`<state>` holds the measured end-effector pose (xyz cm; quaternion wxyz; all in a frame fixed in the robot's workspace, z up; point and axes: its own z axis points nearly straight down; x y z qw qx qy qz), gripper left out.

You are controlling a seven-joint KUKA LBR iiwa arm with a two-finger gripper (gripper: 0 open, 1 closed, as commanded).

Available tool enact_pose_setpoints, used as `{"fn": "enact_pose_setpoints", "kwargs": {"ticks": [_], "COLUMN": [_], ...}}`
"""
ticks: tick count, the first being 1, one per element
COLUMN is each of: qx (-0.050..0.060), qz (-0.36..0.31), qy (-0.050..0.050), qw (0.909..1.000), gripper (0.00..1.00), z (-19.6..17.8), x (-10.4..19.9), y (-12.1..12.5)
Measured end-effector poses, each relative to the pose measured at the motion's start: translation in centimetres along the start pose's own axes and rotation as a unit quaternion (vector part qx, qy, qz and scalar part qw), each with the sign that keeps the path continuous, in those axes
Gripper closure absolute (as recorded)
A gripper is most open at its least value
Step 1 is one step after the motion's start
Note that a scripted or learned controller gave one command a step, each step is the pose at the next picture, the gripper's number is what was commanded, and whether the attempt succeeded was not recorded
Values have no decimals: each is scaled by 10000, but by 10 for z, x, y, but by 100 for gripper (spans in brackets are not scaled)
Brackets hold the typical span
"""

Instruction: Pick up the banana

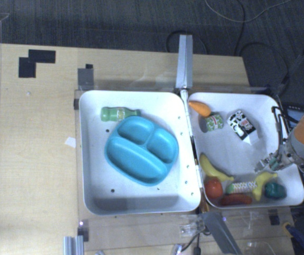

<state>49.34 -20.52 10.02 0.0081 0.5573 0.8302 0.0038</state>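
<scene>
Approach step: the gripper (269, 163), its opening impossible to judge, hovers at the right bin's (231, 97) right side, well apart from the banana (213, 169) lying against the left wall beside a tomato (212, 187); next, travel leftward and descend.

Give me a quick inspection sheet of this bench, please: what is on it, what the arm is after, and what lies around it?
Surface: pale wooden bench bearing two white bins side by side.
Job's things: banana lying in the right bin, near its left wall.
Clutter: carrot, green can, black-and-white carton, tomato, teal toy in the right bin; blue divided plate and green bottle in the left bin.
Grippers: gripper low over the right bin's right side, apart from the banana.
Cables: black cables on the floor behind.
Surroundings: dark carpet.
</scene>
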Motion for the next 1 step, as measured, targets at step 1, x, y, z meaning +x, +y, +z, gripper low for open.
{"fn": "enact_pose_setpoints", "kwargs": {"ticks": [1], "qx": [59], "qz": [1018], "qy": [30], "qw": [9948], "gripper": [100], "z": [-49], "x": [74], "y": [35]}}
